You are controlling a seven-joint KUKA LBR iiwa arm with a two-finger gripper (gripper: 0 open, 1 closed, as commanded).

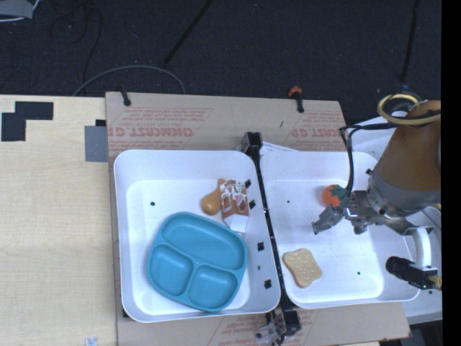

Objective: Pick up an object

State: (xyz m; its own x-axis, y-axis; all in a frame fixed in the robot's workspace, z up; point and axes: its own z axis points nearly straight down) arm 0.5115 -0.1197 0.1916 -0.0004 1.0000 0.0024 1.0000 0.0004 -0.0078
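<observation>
In left bin [137, 193]: one blue tray [196, 260], one gingerbread toy [227, 198]; right bin [360, 280]: one toast [302, 267].

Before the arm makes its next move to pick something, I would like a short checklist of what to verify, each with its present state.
1. A target is within reach: ok. The orange object lies in the right bin, right beside the gripper.
2. Object between the jaws: not ok. Nothing is seen held.
3. Jaws open or shut: cannot tell.
4. Second candidate free: ok. The toast piece lies apart near the bin's front.
5. Left bin items out of the way: ok. The blue divided plate and the brown toy sit beyond the divider.
</observation>
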